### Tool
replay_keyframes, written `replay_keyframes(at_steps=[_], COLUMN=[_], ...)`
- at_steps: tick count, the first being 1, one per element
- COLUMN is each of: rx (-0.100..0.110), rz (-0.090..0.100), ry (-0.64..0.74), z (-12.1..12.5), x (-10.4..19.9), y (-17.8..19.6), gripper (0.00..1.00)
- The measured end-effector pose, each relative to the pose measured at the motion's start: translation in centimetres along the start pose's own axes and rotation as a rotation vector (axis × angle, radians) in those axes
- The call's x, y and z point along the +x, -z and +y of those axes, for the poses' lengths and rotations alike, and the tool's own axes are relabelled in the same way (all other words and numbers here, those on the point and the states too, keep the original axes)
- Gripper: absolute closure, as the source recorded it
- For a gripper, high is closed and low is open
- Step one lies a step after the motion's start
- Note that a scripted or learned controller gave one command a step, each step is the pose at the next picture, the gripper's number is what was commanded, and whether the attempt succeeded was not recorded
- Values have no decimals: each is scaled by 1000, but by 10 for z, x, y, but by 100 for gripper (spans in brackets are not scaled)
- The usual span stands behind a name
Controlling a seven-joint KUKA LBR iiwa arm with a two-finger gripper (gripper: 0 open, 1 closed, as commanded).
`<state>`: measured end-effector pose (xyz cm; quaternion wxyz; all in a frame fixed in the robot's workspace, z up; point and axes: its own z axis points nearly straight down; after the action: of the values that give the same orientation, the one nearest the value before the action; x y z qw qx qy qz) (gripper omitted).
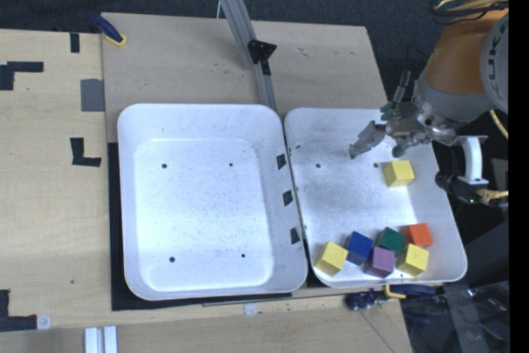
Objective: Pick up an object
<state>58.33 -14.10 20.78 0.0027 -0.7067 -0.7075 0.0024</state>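
Robot gripper (382, 141) poised over the right-hand bin (331, 186), its fingers spread apart and holding nothing.

A small yellow cube (398, 173) lies alone right of centre in the frame, just below and right of the fingertips. It looks light, rigid and smooth; opposite flat faces seem the best hold.

This is a robotics lab or test cell. A pale plywood bench (198, 62) marked with black tape bears two shallow white plastic bins (136, 178), a slanted aluminium camera pole (235, 0) rises behind them, and a grey-and-orange industrial arm (463, 66) trailing cables reaches in over dark carpet.
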Motion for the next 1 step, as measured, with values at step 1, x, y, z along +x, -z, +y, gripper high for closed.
replay_keyframes(at_steps=[1], rx=[1], rz=[0], ry=[-1], z=[-7], x=[-4], y=[-63], gripper=[0])
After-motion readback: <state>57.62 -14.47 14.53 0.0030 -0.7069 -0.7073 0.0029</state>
